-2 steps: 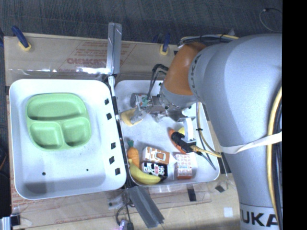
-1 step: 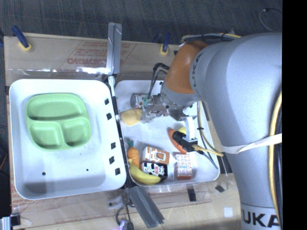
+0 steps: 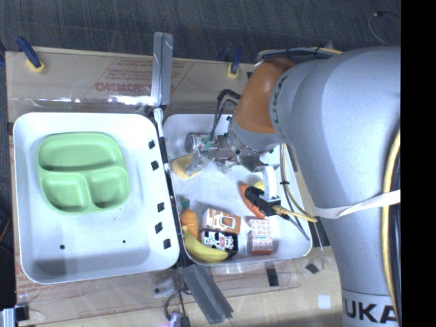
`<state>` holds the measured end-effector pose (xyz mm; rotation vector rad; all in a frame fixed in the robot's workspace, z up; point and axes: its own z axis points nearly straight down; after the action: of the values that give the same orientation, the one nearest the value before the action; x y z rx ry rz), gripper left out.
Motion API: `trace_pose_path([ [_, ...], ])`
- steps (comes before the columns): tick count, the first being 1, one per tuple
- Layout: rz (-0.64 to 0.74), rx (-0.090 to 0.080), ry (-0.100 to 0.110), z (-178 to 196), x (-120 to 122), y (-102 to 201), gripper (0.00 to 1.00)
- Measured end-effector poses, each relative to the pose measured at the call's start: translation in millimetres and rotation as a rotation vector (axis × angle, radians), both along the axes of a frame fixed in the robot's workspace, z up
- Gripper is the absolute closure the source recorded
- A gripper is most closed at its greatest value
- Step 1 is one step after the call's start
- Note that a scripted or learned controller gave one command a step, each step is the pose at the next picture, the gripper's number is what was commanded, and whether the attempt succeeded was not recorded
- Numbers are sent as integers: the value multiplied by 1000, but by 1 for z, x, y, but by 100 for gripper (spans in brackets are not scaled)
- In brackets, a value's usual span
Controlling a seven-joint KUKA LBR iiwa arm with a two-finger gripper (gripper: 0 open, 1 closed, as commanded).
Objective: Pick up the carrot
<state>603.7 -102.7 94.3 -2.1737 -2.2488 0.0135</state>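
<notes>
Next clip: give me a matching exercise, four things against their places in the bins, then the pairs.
Things:
1. green tray
2. banana
3. carrot
4. can

Places:
A. right bin, near front wall
B. right bin, near back wall
C. left bin
D. right bin, toward its right side, under the arm

Pairs: 1-C, 2-A, 3-D, 4-B

The bench (image 3: 82, 70) bears two white bins, left (image 3: 27, 182) and right (image 3: 204, 122).

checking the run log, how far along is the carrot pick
Nothing looks done yet: the carrot lies in the right bin by its left wall, above the banana. In hand: the gripper is over the bin's upper part, away from it. Left: reach, grasp, lift.
</notes>
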Motion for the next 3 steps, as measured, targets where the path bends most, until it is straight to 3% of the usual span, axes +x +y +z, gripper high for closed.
trace_pose_path([
  [1, 4, 1, 5, 6, 0, 0, 100],
  [2, 173, -2, -11, 73, -27, -22, 100],
  [3, 173, -1, -11, 73, -27, -22, 0],
])
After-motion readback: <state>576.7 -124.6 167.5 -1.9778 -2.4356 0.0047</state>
